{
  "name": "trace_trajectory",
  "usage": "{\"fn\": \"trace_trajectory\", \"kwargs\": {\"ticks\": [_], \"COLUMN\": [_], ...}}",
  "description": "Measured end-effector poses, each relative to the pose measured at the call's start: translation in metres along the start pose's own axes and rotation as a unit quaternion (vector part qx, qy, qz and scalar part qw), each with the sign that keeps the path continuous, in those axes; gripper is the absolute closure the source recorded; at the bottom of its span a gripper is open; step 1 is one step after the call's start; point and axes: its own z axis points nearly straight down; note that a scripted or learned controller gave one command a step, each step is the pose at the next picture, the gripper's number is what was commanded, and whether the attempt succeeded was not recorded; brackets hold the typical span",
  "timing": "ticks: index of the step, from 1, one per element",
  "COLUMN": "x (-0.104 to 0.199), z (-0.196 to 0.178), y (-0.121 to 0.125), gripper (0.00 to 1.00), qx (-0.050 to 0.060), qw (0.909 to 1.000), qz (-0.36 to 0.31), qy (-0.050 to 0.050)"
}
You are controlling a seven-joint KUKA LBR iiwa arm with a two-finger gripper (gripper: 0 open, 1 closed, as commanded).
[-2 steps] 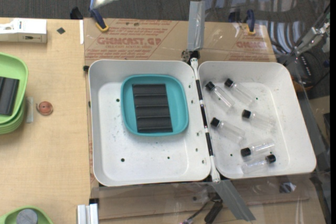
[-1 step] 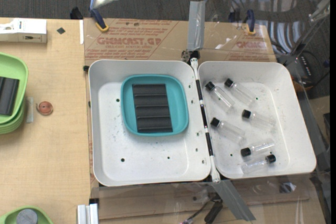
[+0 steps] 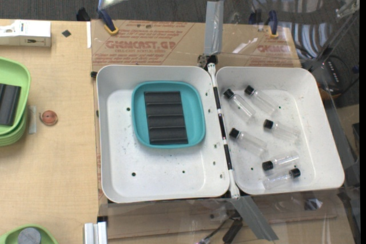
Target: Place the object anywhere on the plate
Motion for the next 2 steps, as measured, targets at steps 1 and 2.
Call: {"fn": "trace_trajectory", "kwargs": {"ticks": [1, 2], "x": [0.0044, 0.0055], "z": [0.0005, 0.0003], "y": [-0.0004, -0.0006], "gripper": [0.0, 0.0], "qx": [0.001, 0.001], "qw": [0.9983, 0.9913], "qz": [0.058, 0.132], "qy": [0.0, 0.0]}}
